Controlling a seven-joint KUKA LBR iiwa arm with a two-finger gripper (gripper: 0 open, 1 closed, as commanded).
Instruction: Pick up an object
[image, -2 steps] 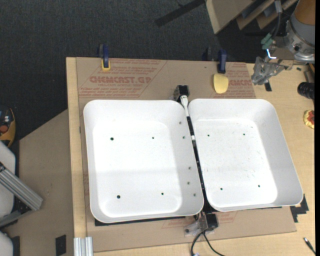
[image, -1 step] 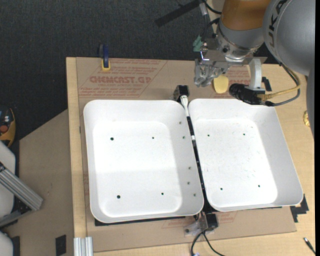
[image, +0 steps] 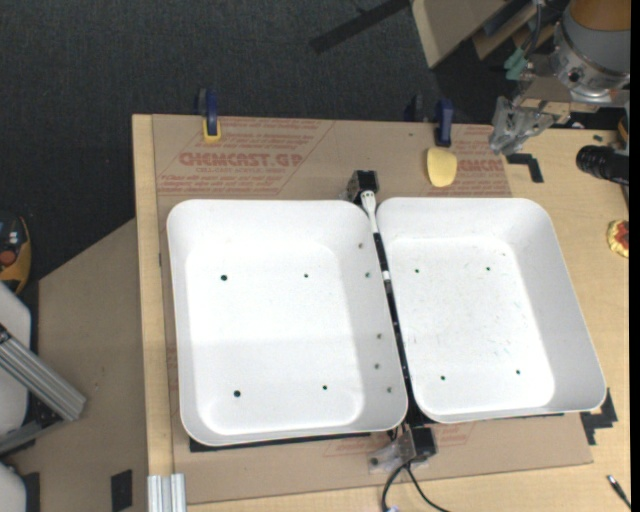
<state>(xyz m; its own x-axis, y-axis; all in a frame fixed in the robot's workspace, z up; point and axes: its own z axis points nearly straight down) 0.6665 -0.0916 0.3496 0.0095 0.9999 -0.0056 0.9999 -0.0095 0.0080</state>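
Wooden bench (image: 250, 150), yellow object (image: 441, 166) lying near tool (image: 515, 128), finger state unclear

— What can you tell me about the arm (image: 598, 40) itself?

— You have a rounded grey body, pale and smooth, with an orange band across its top where the frame cuts it off. Below the grey you see a lighter, silvery ring.

— And the tool end?

— Look at the gripper (image: 515, 125): it is bare grey metal, blocky and angular, with small bright edges catching light. Its parts are too small for you to make out screws or markings.

— Any cabling?

— You can spot thin lines and a small teal-green piece beside the wrist, though the blur keeps you from telling what they are.
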